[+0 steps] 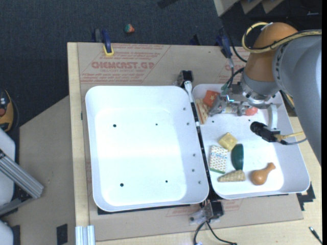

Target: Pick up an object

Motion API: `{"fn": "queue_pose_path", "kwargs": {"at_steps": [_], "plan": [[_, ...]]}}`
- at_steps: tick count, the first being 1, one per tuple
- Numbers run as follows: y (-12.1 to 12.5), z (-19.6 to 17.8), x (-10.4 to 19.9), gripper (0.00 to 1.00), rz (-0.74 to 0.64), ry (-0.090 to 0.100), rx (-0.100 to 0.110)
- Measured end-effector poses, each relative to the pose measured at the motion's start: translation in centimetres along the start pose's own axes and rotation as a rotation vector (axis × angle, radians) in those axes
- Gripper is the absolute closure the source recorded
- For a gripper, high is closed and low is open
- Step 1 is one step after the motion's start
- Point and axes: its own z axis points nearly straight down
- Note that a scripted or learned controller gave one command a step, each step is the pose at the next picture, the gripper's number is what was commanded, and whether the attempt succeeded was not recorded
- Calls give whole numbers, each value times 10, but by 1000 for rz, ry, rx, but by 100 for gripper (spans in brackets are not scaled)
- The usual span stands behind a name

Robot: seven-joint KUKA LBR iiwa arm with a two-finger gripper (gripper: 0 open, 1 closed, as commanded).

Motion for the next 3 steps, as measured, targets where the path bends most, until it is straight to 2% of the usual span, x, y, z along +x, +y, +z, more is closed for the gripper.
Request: {"fn": "queue_pose_path", "kwargs": {"at_steps": [1,2,3], "plan": [[-1,-11,-2,100,2,0,-1],[18,-116,80,100,-6,3,-16],[16,-141,123,100,-3,3,-12]]}}
